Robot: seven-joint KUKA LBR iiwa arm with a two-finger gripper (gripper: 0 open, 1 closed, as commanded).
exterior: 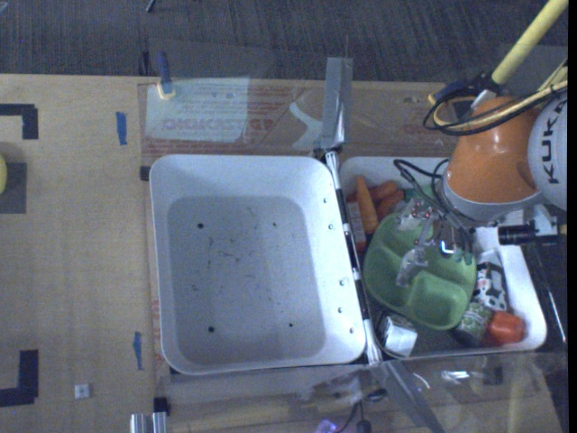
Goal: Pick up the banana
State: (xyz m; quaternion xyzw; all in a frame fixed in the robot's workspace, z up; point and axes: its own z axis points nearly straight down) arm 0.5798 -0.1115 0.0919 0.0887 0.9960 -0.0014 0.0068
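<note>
My gripper (429, 249) hangs low in the right bin (532, 318), under the arm's orange band (487, 165). It is directly over a large green moulded object (424, 287) in the middle of that bin, and seems to touch or nearly touch its top. Orange carrot-like pieces (371, 202) lie at the bin's back left, just behind the green object. The arm hides the back right part of the bin.
A small bottle with a red cap (494, 327) and a silver can (397, 336) lie along the right bin's front. The left bin (180, 174) stands beside it, across a shared rim. A yellow object (3, 175) sits at the bench's far left edge.
</note>
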